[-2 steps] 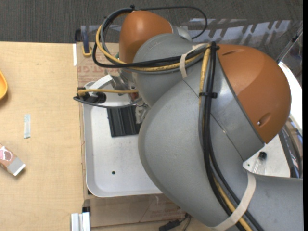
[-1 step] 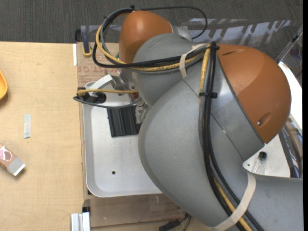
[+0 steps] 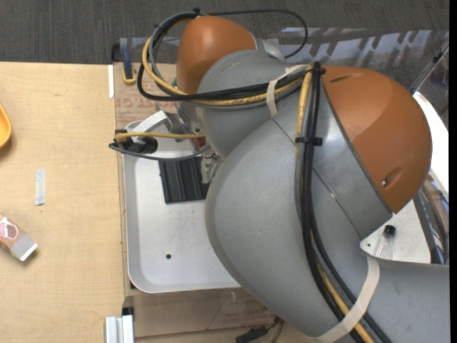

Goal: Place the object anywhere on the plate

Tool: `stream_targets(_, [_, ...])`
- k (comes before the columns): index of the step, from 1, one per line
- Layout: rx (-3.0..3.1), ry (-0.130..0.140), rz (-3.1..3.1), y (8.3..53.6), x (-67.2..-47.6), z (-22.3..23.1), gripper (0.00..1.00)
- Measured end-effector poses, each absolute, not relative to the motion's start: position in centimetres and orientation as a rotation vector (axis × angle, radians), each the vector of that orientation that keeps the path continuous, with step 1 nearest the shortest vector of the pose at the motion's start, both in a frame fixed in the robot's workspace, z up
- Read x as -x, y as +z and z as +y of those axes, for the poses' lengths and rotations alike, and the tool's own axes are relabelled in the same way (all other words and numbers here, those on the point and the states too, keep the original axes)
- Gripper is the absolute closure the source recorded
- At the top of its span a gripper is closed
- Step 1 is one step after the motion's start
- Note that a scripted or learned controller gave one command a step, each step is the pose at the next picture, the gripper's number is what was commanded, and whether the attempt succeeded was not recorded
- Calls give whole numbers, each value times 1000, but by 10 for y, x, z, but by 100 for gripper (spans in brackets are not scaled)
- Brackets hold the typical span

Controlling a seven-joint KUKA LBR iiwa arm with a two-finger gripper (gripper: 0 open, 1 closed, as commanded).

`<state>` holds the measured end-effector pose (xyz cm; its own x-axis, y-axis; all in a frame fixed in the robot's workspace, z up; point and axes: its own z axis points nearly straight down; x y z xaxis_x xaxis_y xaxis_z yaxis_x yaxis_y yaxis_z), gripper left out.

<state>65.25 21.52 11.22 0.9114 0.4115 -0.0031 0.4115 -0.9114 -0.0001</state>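
Your arm [image 3: 300,191] covers most of the white bin [image 3: 153,263], hand buried near a black ribbed block [image 3: 182,179] at the bin's far-left end, grip state untellable, plate and object impossible to locate.

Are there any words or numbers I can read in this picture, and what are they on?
None can be read.
Cardboard strip behind the white bin: faint reddish print, too blurred to read.
Small packet on the wooden bench: red and white markings, too small to read.
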Motion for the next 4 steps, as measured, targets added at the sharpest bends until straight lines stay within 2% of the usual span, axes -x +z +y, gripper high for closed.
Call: stream_targets(4, [-3071, -5, 661, 112, -653, 215, 0])
